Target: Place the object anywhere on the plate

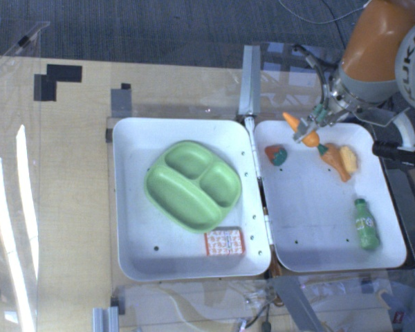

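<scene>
A green plate point(194, 185) with three compartments lies in the left bin point(135, 151). My gripper point(309, 131) hangs over the back of the right bin point(318, 247), among several toy foods. An orange carrot piece point(291, 121) lies just to its left. Directly under the gripper's tip is a small orange piece point(311, 141), touching or very close to it. A longer orange carrot point(332, 163) and a yellow-orange food point(347, 159) lie to its right. A red and green strawberry-like toy point(276, 155) sits to the lower left.
A green bottle point(365, 224) lies near the right bin's front right. A red patterned card point(224, 241) rests at the left bin's front, just below the plate. A metal divider post point(250, 81) stands between the bins at the back.
</scene>
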Tool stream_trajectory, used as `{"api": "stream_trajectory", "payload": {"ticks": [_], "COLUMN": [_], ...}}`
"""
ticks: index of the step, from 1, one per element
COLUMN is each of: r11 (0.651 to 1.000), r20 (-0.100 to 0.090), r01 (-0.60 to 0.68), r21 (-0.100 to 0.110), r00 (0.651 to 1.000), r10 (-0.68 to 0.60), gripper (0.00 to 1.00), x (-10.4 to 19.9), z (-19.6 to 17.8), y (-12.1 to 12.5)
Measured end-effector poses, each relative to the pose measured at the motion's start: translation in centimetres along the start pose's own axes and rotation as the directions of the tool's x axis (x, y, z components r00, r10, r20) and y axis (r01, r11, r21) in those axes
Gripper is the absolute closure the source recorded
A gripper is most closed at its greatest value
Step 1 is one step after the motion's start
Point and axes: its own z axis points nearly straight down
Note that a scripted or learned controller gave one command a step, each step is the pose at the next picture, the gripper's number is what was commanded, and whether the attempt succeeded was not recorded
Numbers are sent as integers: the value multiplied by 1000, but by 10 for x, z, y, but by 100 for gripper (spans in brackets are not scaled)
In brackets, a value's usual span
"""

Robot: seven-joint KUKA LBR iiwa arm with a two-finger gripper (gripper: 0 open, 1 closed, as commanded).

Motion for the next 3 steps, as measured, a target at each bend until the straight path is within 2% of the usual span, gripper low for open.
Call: {"api": "stream_trajectory", "payload": {"ticks": [1,2,3], "r11": [1000,983,983], "r20": [-2,-3,-3], "r01": [12,-184,-184], "r21": [0,5,5], "r00": [1000,983,983], "r10": [-12,184,185], "gripper": [100,100,0], "x": [121,173,172], "z": [-17,45,45], "y": [-13,26,26]}}
